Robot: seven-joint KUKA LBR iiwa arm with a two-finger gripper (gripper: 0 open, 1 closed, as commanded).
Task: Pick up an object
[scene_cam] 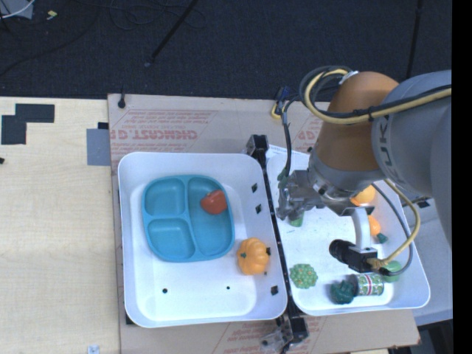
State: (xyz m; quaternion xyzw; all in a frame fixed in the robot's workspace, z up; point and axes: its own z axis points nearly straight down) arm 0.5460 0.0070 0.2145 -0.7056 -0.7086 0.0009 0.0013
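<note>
From above, the arm point(383, 146) hangs over the right bin point(420, 290), its gripper point(295, 211) low near the bin's left wall; whether it is open or closed cannot be told. Relative to the gripper, a green ball point(303, 275) lies below, a teal lump point(342, 292) and a bottle point(370, 285) lower right. In the left bin point(133, 271), a blue tray point(184, 218) carries a red piece point(214, 202); an orange pepper point(253, 257) sits beside the tray.
</note>
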